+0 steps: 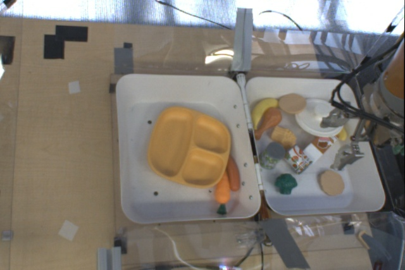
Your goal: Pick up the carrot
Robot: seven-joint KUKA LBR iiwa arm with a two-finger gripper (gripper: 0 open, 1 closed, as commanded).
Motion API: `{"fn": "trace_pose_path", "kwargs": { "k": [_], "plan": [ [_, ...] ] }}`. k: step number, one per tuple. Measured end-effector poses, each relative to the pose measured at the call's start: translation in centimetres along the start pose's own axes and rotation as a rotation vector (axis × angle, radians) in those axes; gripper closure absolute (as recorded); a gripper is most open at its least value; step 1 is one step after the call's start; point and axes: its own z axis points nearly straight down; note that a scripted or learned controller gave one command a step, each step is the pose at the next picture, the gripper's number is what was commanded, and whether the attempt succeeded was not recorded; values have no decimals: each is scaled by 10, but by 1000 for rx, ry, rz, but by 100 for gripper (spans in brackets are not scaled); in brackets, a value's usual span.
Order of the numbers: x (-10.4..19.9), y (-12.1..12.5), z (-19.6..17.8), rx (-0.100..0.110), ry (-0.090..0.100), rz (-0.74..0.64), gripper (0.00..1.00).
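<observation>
While the carrot (223, 189) lies in the left bin (136, 148) beside the yellow tray (188, 146), the gripper (345, 136) hangs over the right bin (370, 196), fingers spread, pinching nothing.

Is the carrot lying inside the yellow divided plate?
No. The carrot lies on the floor of the left bin, just off the lower right edge of the yellow plate, next to a sausage.

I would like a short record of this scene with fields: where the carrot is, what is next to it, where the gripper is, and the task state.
carrot: in the left bin, by its front wall, at the yellow tray's corner
neighbour: sausage, beside the carrot
gripper: over the right bin, right side
task state: carrot not yet picked up
</observation>
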Motion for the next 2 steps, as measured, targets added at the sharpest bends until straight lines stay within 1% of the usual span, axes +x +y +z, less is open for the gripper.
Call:
{"fn": "trace_pose_path", "kwargs": {
  "k": [1, 2],
  "plan": [
    [-3, 1, -13, 2, -10, -4, 100],
    [5, 118, 89, -5, 7, 1, 100]
  ]
}}
